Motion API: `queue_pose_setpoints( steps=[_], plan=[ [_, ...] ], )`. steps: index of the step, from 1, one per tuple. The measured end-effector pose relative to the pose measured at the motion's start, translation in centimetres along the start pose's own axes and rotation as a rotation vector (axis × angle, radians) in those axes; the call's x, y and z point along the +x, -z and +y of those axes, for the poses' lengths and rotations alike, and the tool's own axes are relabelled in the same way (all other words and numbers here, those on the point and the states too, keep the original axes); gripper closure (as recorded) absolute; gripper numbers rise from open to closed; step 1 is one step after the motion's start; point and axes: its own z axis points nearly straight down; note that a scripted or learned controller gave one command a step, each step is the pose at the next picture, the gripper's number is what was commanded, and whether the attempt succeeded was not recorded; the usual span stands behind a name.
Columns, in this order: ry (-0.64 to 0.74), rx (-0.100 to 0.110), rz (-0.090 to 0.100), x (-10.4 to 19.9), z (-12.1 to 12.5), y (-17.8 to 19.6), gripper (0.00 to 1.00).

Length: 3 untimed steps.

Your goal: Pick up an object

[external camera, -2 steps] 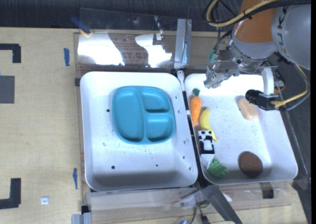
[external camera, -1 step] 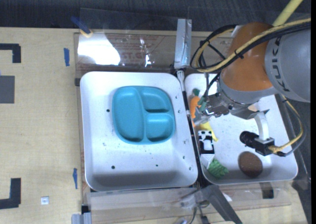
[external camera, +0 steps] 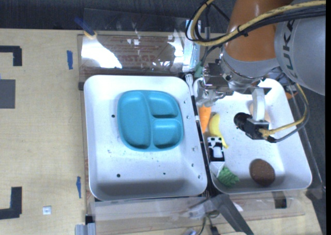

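My gripper (external camera: 209, 93) hangs over the back left corner of the right bin (external camera: 289, 177), under the grey and orange arm. Just below it lie an orange carrot (external camera: 205, 116) and a yellow banana-like piece (external camera: 214, 123), side by side against the bin's left wall. Further toward the front along that wall sit a black and white object (external camera: 216, 148) and a green leafy piece (external camera: 226, 177). A brown round object (external camera: 262, 171) rests near the bin's front right. The arm's body hides the back of this bin.
The left bin (external camera: 103, 172) holds a blue divided plate (external camera: 150, 119) in its middle. A black cable fitting (external camera: 249, 125) with a yellow cable hangs from the arm over the right bin. A clear plastic sheet (external camera: 134, 47) lies behind the bins.
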Motion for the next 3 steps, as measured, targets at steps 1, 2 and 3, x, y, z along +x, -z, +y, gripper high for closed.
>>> queue_pose_setpoints(
  steps=[1, 2, 3],
  plan=[
    [0.183, 0.008, -0.001, -4.9, -5.4, -3.1, 1.00],
    [0.558, 0.006, 0.000, -13.3, -6.5, -6.7, 1.00],
    [0.558, 0.001, -0.001, -13.2, -6.4, -5.6, 1.00]
  ],
)
